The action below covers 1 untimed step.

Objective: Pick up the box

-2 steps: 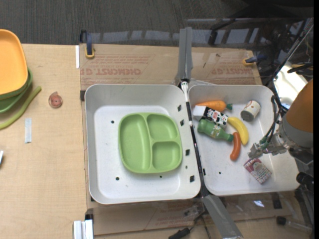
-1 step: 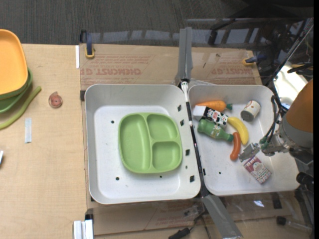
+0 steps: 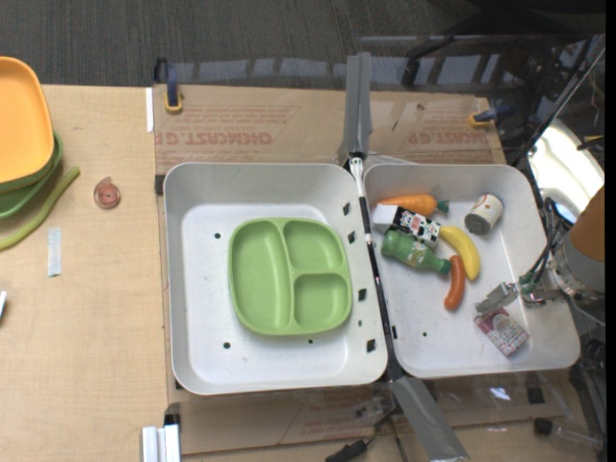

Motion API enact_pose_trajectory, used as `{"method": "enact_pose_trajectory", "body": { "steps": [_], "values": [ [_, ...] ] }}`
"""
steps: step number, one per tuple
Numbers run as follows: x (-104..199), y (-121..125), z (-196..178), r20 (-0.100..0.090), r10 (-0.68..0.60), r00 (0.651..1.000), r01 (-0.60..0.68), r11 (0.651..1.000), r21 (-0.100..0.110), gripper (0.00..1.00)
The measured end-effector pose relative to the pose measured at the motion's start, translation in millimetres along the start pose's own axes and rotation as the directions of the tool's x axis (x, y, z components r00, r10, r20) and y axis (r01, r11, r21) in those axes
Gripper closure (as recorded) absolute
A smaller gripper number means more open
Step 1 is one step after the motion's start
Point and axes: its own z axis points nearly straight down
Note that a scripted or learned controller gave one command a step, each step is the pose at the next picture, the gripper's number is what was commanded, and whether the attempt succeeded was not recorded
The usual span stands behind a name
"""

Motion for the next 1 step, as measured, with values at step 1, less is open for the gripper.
{"method": "enact_pose_trajectory", "body": {
  "steps": [1],
  "values": [
    [51.8, 3.9, 5.3, 0.006, 0.046, 0.999, -0.046, 0.999, 0.007, 0.0]
  ]
}}
